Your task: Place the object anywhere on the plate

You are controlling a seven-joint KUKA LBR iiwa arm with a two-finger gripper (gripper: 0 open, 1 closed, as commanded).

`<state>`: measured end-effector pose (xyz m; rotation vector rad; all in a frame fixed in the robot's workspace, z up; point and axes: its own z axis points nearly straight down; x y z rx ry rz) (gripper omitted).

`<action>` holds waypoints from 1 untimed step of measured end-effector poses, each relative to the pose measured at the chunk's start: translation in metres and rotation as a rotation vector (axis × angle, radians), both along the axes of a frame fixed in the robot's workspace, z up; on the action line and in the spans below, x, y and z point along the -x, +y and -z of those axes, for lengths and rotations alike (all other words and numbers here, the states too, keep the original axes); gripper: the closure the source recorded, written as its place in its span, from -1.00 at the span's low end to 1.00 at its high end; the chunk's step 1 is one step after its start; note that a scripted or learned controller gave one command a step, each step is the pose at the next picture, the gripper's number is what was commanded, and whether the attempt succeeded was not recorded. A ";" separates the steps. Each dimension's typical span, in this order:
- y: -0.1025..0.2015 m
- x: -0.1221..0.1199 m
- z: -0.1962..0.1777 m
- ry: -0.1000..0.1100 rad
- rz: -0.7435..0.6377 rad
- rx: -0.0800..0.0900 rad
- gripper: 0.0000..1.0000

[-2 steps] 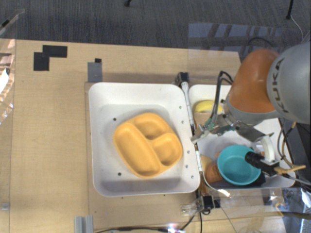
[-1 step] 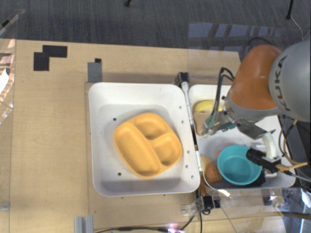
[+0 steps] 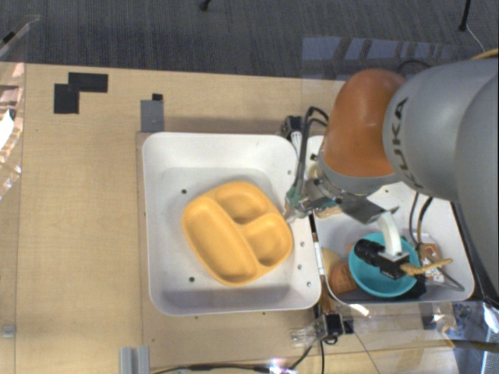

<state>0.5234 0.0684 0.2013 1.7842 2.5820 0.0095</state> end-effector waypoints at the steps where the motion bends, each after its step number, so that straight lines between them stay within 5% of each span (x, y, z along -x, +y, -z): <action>1: -0.003 0.000 0.000 0.000 0.005 0.002 -1.00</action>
